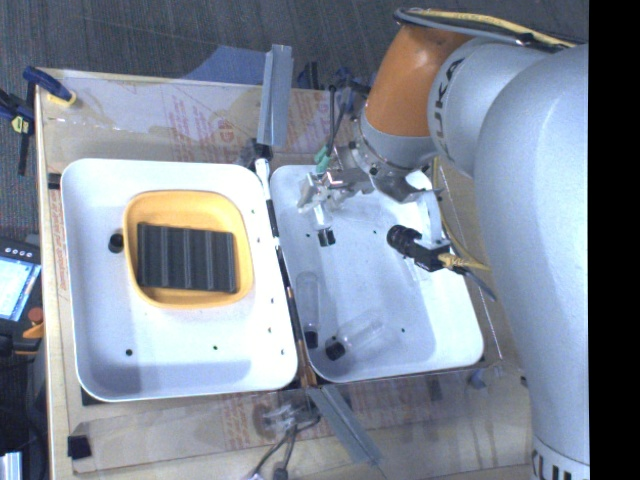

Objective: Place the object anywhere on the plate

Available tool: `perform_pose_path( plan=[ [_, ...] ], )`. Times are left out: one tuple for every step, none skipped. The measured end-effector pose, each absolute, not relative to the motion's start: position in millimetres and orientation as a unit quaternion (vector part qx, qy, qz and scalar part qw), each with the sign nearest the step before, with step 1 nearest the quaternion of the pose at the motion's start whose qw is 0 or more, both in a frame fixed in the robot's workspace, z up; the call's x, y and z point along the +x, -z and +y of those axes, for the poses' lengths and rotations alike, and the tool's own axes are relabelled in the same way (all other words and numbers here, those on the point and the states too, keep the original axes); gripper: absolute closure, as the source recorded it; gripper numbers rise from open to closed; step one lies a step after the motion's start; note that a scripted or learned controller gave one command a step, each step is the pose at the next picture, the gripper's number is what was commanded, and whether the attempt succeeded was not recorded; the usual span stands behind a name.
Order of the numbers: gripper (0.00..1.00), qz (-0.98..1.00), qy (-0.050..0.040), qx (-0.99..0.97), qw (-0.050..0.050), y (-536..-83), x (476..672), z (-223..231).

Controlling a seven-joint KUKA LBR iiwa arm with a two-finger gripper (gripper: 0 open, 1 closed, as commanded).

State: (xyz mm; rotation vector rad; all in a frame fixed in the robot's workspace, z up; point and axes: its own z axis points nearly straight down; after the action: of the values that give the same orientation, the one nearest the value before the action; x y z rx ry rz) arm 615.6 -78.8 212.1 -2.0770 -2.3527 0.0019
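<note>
A yellow plate point(186, 207) lies in the left bin point(90, 348), with a dark ridged block point(188, 256) resting on its middle. My gripper point(322, 220) hangs over the far left part of the right bin point(450, 343), close to the wall between the bins. A small dark bit sits right at its tip, and I cannot tell it apart from the gripper. Two clear plastic things lie low in the right bin: a slim tube point(309, 296) by the left wall and a bottle point(362, 331) with a black cap point(334, 349).
A small black knob point(116, 241) sits in the left bin, just left of the plate. The arm's grey bulk covers the right side of the bench. The bins' shared wall point(283, 268) runs between plate and gripper.
</note>
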Motion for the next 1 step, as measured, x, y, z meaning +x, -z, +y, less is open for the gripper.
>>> perform_pose_path(
  plan=[
    [1.00,-0.811,-0.0006,-0.586,0.002,-191.3,610.4,-57.1]
  ],
)
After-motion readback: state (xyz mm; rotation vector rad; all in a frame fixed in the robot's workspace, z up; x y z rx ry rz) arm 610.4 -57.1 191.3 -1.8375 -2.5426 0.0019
